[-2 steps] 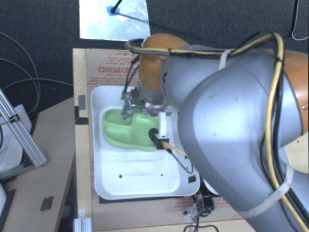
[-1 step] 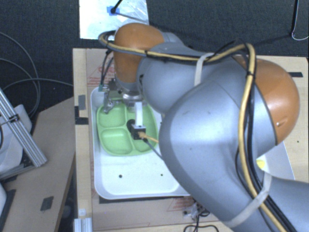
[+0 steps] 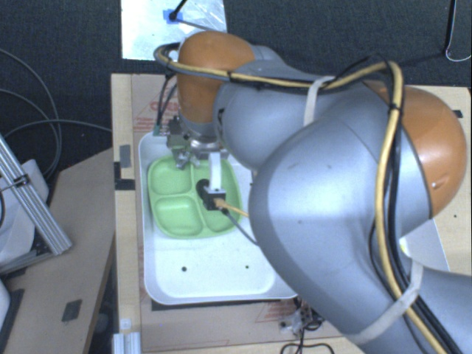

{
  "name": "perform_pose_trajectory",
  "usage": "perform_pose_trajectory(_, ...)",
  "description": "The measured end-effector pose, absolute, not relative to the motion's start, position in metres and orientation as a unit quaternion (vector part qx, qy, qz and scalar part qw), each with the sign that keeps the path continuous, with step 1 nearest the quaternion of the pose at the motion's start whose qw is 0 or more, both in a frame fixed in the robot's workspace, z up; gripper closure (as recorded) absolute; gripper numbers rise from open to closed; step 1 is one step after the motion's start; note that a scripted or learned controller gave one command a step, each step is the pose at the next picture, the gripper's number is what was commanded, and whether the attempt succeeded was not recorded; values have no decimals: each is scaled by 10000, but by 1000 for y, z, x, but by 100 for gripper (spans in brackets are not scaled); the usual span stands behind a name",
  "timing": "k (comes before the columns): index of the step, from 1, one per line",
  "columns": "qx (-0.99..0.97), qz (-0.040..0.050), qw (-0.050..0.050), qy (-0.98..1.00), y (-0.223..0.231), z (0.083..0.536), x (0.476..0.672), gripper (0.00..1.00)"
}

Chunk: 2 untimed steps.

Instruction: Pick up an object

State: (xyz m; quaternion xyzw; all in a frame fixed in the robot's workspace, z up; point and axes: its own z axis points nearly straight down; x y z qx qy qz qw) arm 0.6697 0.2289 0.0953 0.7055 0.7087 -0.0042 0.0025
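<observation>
The pincer (image 3: 193, 155) hangs over the far part of the left white bin (image 3: 206, 275), directly above a green divided tray (image 3: 177, 205). Its grey metal body sits just under the orange band of the wrist, and whether it is wide or narrow cannot be told from this angle. No object shows between its tips.

The green divided tray lies flat in the far half of the bin, its compartments facing up, and the pincer's lower end looks to be at or just above the tray's far rim; contact cannot be judged. A white strip with a black end (image 3: 214, 183) runs down from the wrist across the tray's right compartment, and a yellow cable leaves it toward the right.

The grey arm (image 3: 332, 198) sweeps in from the right and covers the right side of the tabletop (image 3: 125, 220). The near half of the left bin shows bare white floor. Beyond the tabletop, a shiny sheet (image 3: 158, 21) lies on the dark floor.
</observation>
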Motion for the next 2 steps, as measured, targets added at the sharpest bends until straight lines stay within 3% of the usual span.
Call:
perform_pose_trajectory(1, 7079, 13, 16, 7063, 169, 120, 670, 100)
perform_pose_trajectory(2, 7088, 26, 39, 7054, 99, 190, 671, 100)
